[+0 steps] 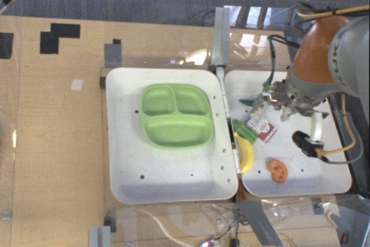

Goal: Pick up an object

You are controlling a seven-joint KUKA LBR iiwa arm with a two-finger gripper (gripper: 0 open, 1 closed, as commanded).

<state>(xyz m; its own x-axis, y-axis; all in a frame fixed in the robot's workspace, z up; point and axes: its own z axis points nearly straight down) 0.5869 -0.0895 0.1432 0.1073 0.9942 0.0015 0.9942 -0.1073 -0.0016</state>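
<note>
The right bin (335,179) holds a red and white packet (261,126), a yellow banana (246,154) with a green piece (243,132) at its top end, and an orange ring-shaped toy (278,170). A small dark green item (247,102) lies near the bin's left wall. My gripper (272,109) hangs over the bin's middle, just above and to the right of the packet. It is open, with nothing between its fingers.
The left bin (124,176) holds a green divided plate (176,115). A black plug on a yellow cable (305,143) hangs from the arm over the right bin's right half. A metal divider (226,118) separates the bins.
</note>
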